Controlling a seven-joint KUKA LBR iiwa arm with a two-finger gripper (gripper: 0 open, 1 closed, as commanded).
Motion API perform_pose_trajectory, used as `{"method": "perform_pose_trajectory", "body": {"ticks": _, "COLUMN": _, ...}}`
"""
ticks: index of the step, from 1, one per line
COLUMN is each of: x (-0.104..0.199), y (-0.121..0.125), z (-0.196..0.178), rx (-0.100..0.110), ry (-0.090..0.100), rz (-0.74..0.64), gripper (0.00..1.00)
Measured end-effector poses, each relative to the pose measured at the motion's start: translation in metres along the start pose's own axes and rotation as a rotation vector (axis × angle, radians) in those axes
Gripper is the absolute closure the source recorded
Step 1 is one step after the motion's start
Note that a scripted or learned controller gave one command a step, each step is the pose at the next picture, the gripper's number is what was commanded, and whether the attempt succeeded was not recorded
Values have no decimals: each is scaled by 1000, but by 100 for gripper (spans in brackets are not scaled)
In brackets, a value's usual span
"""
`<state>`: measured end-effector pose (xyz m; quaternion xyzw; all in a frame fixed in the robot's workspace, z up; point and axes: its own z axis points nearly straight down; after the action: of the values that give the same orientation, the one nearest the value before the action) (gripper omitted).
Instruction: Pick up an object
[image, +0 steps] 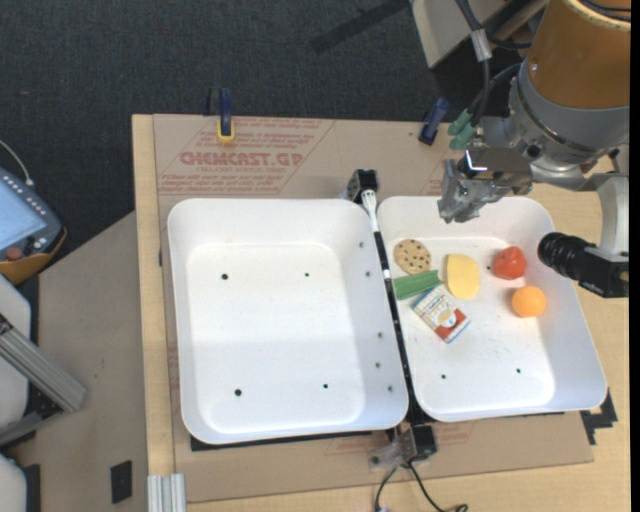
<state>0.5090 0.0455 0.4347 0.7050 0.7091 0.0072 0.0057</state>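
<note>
My gripper (462, 207) hangs above the right bin's (570, 380) far edge; grip state indiscernible. Yellow piece (462, 276): likely light, rigid, smooth; grasp across its narrow sides.

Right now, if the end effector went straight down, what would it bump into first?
Probably the bare floor of the right bin near its back edge. The end effector hangs behind the cookie, though depth is hard to judge.

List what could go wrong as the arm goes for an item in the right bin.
1. The cookie, green piece, yellow piece and small carton lie packed together, so the end effector may nudge neighbours or catch two.
2. The orange ball may roll away when touched.
3. The cookie lies near the right bin's dividing wall, which may block a finger.
</note>
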Motion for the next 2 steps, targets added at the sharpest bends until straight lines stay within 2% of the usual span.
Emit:
{"method": "perform_pose_trajectory", "body": {"ticks": 1, "x": 72, "y": -13, "z": 6, "rx": 17, "ry": 0, "rz": -3, "gripper": 100}}
{"method": "perform_pose_trajectory", "body": {"ticks": 2, "x": 114, "y": -30, "z": 5, "rx": 20, "ry": -1, "rz": 0, "gripper": 100}}
